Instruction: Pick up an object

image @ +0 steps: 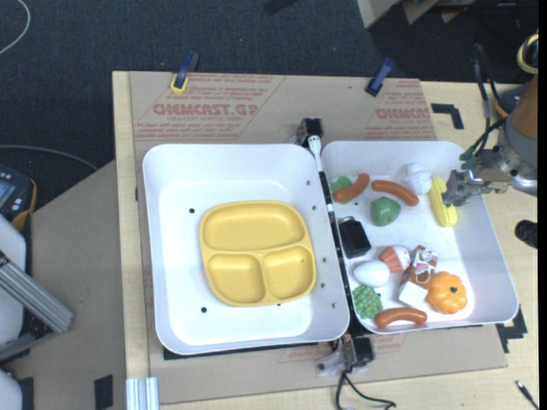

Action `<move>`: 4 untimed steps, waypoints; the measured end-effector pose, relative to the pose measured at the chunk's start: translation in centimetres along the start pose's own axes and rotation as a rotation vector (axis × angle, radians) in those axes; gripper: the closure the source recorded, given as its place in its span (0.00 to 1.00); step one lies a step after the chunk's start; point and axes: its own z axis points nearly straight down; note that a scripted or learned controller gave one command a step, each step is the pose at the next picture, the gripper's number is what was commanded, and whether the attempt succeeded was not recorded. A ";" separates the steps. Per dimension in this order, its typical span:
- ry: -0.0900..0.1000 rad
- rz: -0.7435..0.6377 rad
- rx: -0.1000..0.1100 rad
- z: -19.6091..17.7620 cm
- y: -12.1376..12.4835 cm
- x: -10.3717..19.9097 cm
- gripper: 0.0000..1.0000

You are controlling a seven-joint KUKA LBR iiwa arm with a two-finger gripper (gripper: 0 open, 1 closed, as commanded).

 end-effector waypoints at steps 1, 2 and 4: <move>0.001 -0.001 0.002 -2.2 0.1 0.0 1.00; 0.005 -0.005 0.008 -1.3 1.6 5.3 1.00; 0.004 -0.004 0.003 -2.5 4.4 14.4 1.00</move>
